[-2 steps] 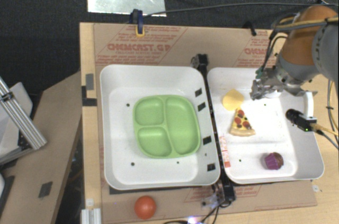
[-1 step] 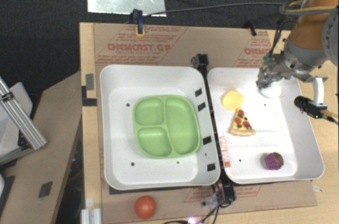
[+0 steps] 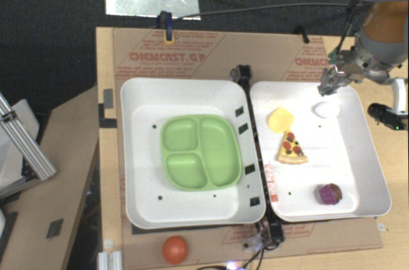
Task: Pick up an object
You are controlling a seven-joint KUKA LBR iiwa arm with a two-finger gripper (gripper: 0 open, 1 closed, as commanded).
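Observation:
In the right bin (image 3: 367,154) lie a yellow round piece (image 3: 280,120), a toy pizza slice (image 3: 292,150), a purple lump (image 3: 330,194) near the front, and a small white disc (image 3: 326,110) near the back. My gripper (image 3: 330,84) hangs at the back right of this bin, just above and behind the white disc. Nothing shows between it and the bin floor.
The left bin (image 3: 137,135) holds a green divided plate (image 3: 200,152). An orange ball (image 3: 174,249) lies on the bench in front of the left bin. A black clamp (image 3: 243,75) sits at the back where the bins meet. A metal rail (image 3: 22,141) stands far left.

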